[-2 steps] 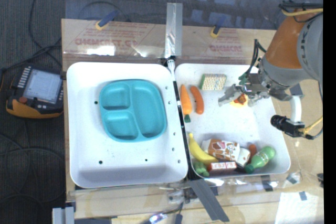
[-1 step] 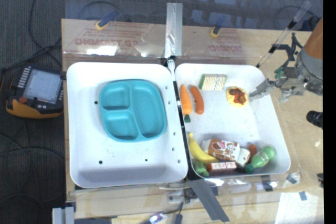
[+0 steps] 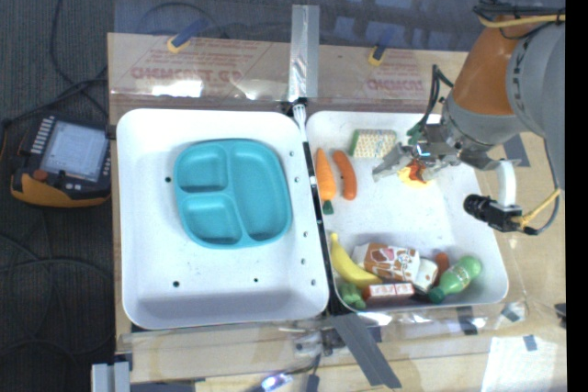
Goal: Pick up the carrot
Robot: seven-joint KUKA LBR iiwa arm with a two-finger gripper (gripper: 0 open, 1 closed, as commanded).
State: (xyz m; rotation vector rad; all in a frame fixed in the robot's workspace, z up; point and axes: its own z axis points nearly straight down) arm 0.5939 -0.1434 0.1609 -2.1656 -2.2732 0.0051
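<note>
The fingers (image 3: pixel 411 159) of the gripper (image 3: pixel 415 158) stand apart, clamped on nothing, above the right white bin (image 3: pixel 478 252). The slim orange carrot (image 3: pixel 324 175) lies well apart, against the bin's left wall beside a red-orange sausage (image 3: pixel 344 173); straddle its narrow width away from both.

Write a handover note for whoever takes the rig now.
Gripper: over the right bin's upper part, beside a small orange-and-yellow item; nothing seen between its fingers.
Carrot: lying at the right bin's left wall, next to the sausage, apart from the gripper.
Left bin: holds the blue tray.
Done: nothing yet; carrot untouched.
Left: move left to the carrot, grasp, lift.
</note>
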